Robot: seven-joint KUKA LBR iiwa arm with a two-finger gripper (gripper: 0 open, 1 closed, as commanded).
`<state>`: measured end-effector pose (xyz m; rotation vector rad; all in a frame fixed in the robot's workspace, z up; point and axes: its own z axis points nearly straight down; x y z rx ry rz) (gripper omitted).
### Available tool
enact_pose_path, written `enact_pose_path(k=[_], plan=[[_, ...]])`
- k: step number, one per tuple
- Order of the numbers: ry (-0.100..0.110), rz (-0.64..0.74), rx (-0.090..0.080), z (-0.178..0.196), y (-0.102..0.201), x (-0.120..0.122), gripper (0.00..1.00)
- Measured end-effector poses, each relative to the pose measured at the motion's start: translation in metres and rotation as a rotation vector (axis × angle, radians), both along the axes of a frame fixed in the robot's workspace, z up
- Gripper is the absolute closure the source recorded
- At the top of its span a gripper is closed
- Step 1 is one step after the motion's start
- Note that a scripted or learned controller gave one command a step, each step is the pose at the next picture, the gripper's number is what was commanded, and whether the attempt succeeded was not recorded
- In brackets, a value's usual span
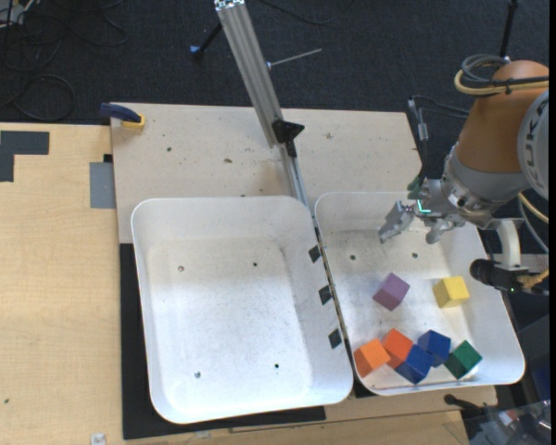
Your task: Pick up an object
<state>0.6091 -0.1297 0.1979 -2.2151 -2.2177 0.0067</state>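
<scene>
Gripper (413, 221) spread, nothing between fingers; purple cube (390, 291) below, tilted, matte.

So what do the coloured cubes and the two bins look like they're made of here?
The cubes, such as the purple cube and yellow cube, look like painted wood or solid plastic: flat matte faces, crisp edges, no glare. I can't tell which. The left bin and right bin look like thin moulded white plastic, with rounded corners, a rolled rim and a scuffed, speckled floor.
</scene>
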Motion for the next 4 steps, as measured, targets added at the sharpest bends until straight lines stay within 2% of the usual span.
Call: enact_pose_path(k=[1, 2, 3, 4], plan=[[-0.005, 0.000, -0.001, 0.003, 0.000, 0.001, 0.00], [0.000, -0.001, -0.001, -0.041, -0.001, 0.002, 0.00], [0.002, -0.002, 0.000, -0.106, -0.002, -0.004, 0.00], [-0.005, -0.006, -0.001, -0.107, -0.003, -0.004, 0.00]])
